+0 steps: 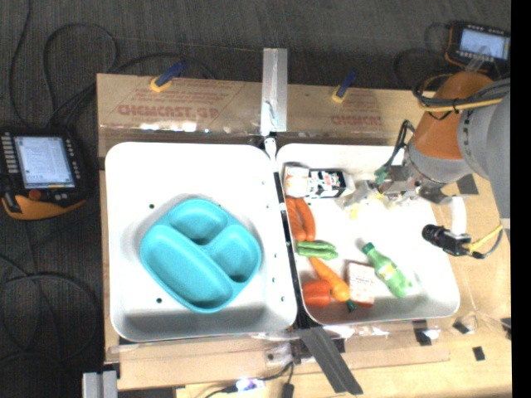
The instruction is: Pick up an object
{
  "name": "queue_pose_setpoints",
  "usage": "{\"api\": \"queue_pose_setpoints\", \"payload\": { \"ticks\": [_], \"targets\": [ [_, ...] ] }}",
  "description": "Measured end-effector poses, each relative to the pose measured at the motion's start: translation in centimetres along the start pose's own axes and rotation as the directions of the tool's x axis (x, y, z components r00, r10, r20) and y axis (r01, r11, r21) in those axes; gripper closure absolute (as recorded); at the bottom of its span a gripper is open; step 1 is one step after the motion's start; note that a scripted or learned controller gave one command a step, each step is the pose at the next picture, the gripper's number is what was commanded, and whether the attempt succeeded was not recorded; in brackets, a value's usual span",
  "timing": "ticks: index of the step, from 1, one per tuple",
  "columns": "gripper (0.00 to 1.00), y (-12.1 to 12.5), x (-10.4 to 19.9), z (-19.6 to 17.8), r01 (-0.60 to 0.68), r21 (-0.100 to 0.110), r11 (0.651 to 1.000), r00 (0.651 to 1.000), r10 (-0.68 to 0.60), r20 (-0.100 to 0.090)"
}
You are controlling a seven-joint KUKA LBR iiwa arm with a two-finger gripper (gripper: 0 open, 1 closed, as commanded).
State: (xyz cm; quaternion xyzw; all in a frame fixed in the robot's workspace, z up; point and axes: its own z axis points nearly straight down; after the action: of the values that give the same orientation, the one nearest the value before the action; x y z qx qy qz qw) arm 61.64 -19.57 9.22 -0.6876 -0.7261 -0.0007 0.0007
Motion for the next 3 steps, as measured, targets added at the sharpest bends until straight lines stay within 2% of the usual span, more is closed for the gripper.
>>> {"api": "queue_pose_setpoints", "payload": {
  "ticks": [1,2,3],
  "targets": [
    [0.0,-10.5,1.1,0.3,-0.002,-0.006,1.0,1.0,0.002,0.004],
    [1.0,-10.3,1.3,-0.7,0.0,-0.01,1.0,1.0,0.0,0.004],
    [1.0,-7.4,-0.8,0.2,-0.249,-0.008,0.969,0.969,0.249,-0.001]
  ]
}}
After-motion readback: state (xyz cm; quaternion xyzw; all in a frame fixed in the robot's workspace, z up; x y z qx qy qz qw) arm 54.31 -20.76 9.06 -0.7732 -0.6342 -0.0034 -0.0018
